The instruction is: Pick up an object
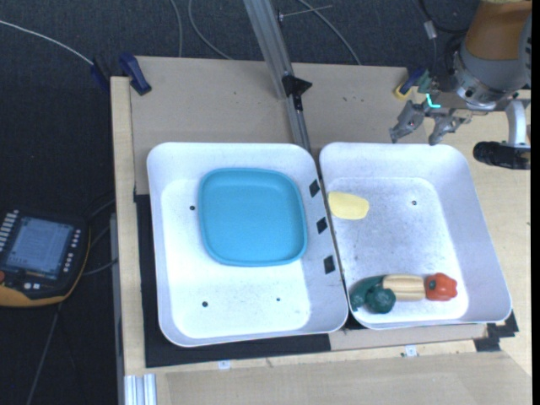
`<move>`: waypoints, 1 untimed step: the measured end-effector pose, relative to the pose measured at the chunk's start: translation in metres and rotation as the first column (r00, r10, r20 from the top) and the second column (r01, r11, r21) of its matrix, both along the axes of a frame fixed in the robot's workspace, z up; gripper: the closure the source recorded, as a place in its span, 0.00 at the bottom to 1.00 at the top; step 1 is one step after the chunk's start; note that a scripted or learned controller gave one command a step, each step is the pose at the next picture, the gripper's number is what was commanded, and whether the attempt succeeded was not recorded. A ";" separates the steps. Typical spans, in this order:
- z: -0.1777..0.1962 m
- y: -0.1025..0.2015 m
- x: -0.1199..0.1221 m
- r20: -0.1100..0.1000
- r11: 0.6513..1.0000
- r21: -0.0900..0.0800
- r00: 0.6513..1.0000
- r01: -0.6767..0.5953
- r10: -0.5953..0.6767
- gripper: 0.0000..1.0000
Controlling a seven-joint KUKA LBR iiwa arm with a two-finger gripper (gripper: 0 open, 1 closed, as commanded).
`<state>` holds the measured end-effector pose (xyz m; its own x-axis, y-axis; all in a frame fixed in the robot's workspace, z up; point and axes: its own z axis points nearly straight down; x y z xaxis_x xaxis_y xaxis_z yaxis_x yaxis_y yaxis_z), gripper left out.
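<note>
Pale wood makes up the bench, which carries two shallow white bins side by side. The left bin holds a turquoise square plate that fills most of its upper floor, leaving bare white along the near side. The right bin has a wide speckled floor that lies open through its middle and far half; its things keep to the edges. A grey metal post slants down to the gap between the bins.

The arm, orange-banded, is cut off at the top right corner. Its gripper hangs just outside the right bin's far rim, over bare bench, its two fingers spread apart with nothing between them.

A handheld control pendant lies on the dark floor to the left, partly cut by the edge.

A yellow, rounded, flat-looking piece rests by the right bin's left wall, well apart from the rest. Along the near wall sit three touching things in a row: a dark green lump, a tan cylinder and a red rounded piece. Their exact shapes are hard to make out.
</note>
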<state>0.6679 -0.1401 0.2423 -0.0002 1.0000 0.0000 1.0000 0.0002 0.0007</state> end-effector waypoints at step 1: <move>0.000 0.000 0.000 0.000 1.000 0.000 1.000 0.000 0.000 0.00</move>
<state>0.6678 -0.1401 0.2422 -0.0002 1.0000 0.0000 1.0000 0.0002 0.0006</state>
